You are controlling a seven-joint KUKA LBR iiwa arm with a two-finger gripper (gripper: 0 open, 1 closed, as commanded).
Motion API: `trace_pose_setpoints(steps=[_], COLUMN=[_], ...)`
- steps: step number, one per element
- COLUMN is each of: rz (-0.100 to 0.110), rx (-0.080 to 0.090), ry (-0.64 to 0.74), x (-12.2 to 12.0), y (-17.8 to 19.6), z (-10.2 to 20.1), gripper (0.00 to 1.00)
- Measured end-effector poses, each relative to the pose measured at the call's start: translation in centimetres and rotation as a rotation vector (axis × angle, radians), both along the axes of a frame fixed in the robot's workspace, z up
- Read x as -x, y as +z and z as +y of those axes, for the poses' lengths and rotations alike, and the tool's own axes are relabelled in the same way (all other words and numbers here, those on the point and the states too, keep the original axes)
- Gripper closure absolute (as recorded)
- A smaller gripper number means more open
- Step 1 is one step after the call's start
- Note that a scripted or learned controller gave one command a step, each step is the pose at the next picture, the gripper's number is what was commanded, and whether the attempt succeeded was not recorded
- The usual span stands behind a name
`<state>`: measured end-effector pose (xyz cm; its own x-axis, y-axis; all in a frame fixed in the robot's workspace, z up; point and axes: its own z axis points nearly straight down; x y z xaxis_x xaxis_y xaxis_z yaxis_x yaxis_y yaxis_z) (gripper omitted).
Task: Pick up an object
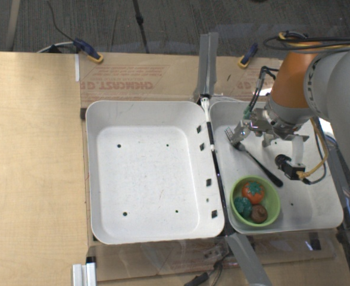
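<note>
Two shallow white bins sit side by side on the tabletop [32, 159]: the left bin [103, 171] and the right bin [318, 213]. Grey arm [336, 82] with orange band reaches over the right bin. Green bowl [255, 203] at that bin's near edge holds small objects. Black brush [255, 159] lies beside the bowl. Pincer [264, 127] hangs above the brush; its state cannot be told.
</note>
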<state>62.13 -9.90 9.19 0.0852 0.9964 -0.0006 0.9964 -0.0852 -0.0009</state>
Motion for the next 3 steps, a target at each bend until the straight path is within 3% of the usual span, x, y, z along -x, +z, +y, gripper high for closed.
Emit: trace_pose_setpoints(steps=[1, 2, 3], rz=[0.002, 0.001, -0.001], rx=[0.001, 0.0, 0.001], ry=[-0.004, -0.118, -0.082], x=[-3.5, 2.1, -3.7], y=[0.1, 0.0, 1.1], z=[0.5, -0.2, 0.1], gripper=[0.0, 0.0, 0.0])
